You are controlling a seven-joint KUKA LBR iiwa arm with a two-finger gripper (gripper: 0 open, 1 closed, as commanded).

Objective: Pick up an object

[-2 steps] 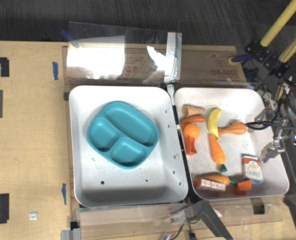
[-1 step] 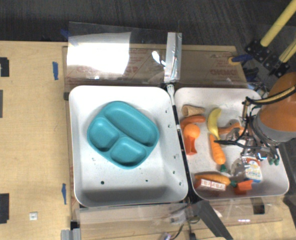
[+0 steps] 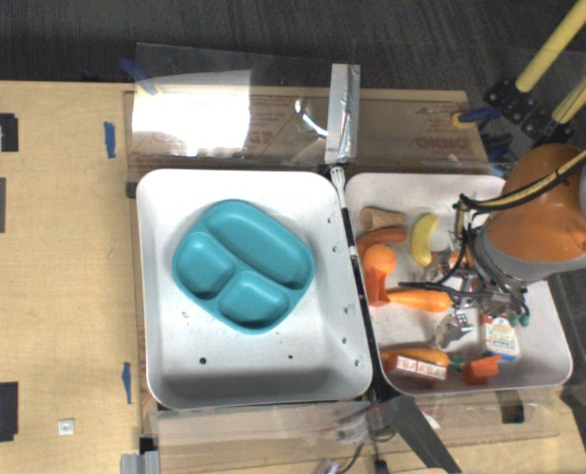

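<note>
From the one camera above the bench we see the arm (image 3: 544, 215) reaching in from the right, its grey body and orange band hanging over the right part of the right bin (image 3: 554, 363). Black cables run from the wrist down toward the gripper (image 3: 460, 319), which sits low over the middle of that bin's clutter, just beside the carrot (image 3: 421, 300). We cannot tell whether the jaws are parted or closed (wires and small parts crowd that spot), and we see nothing clearly held between them.

The left bin (image 3: 164, 363) holds a teal divided plate (image 3: 241, 265), lying flat near its centre with three compartments facing up.

The right bin holds the loose objects. Near the top edge lies a tan piece (image 3: 381, 216), and just below it an orange rounded piece (image 3: 383, 235). A yellow banana-like piece (image 3: 426, 237) stands to their right. Below them an orange bottle shape (image 3: 377, 273) lies close to the wall between the two bins. The carrot lies across the middle, pointing left to right. Near the bottom wall we see a hot-dog-like toy with a label (image 3: 416, 362), a small red piece with a green bit (image 3: 480, 367) beside it, and a small white carton with printing (image 3: 502, 340) at the right, under the wrist.

Behind both bins a clear sheet (image 3: 233, 117) and a grey upright post (image 3: 342, 115) stand on the cardboard.
</note>
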